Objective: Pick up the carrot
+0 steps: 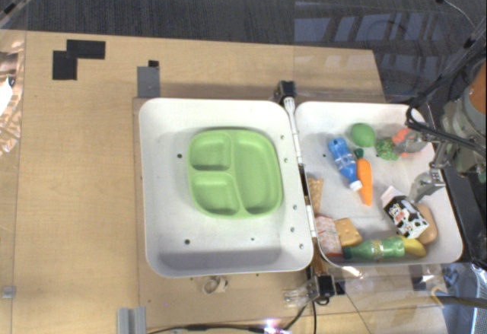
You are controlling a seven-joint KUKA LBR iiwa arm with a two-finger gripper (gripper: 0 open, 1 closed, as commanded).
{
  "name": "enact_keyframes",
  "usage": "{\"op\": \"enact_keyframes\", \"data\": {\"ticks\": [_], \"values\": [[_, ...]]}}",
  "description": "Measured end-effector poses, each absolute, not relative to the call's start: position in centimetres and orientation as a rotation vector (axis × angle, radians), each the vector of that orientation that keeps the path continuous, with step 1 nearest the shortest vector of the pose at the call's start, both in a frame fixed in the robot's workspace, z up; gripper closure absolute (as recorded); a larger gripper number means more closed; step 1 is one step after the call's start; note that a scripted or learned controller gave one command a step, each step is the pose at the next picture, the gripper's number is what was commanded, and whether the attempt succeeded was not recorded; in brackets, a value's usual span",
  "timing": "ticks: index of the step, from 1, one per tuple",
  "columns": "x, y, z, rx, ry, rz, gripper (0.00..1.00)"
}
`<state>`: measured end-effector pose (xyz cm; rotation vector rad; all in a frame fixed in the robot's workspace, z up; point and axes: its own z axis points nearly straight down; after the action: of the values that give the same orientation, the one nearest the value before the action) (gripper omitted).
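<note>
bench (76, 195) carries two white bins | left bin (163, 173): green divided plate (232, 173) at centre | right bin (449, 237): carrot (365, 181) mid-bin, touching blue bottle (342, 160), lying free | pincer (426, 186) at right bin's right edge, apart from carrot, fingers spread, nothing between

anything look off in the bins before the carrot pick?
Nothing spilled or damaged. The right bin is cluttered: the carrot lies flat right beside the blue bottle, so a clean grasp may be tight. The green tray sits slightly rotated in the left bin. The end effector is at the right bin's right side.
</note>
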<state>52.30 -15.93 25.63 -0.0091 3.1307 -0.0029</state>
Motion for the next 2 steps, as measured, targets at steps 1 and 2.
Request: {"op": "enact_keyframes", "data": {"ticks": [1,2], "values": [[50.5,-12.9,12.2,0.043,3.139,0.004,0.00],[53.9,-10.1,9.1,0.529,3.080,0.002,0.00]]}}
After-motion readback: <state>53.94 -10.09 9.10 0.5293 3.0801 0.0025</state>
